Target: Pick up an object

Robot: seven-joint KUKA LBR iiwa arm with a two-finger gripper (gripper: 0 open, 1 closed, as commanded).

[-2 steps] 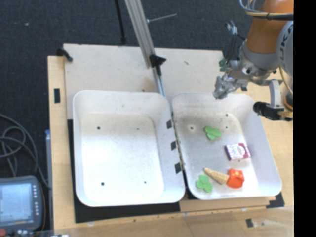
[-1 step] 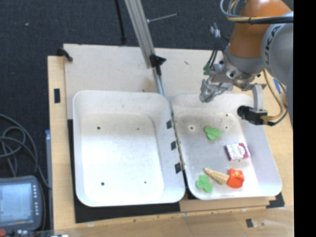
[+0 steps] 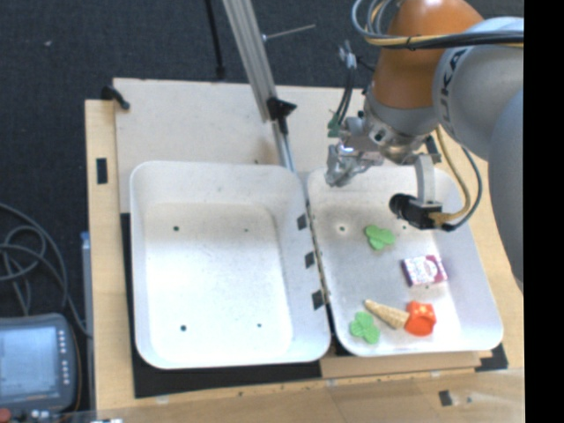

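The arm's far side is cut off at the right edge; its end effector (image 3: 342,171) hangs over the right bin's (image 3: 467,276) far-left corner, too blurred to tell its state. In the bin's near half lie a purple-and-white packet (image 3: 423,270), orange piece (image 3: 420,318), tan cone (image 3: 382,313), and two green bits (image 3: 380,236)

Bins (image 3: 220,263) look like matt white plastic, a bit speckled. Bench (image 3: 203,113) at 12 o'clock is pale wood, pole (image 3: 251,47) brushed metal, arm (image 3: 423,25) band glossy orange.
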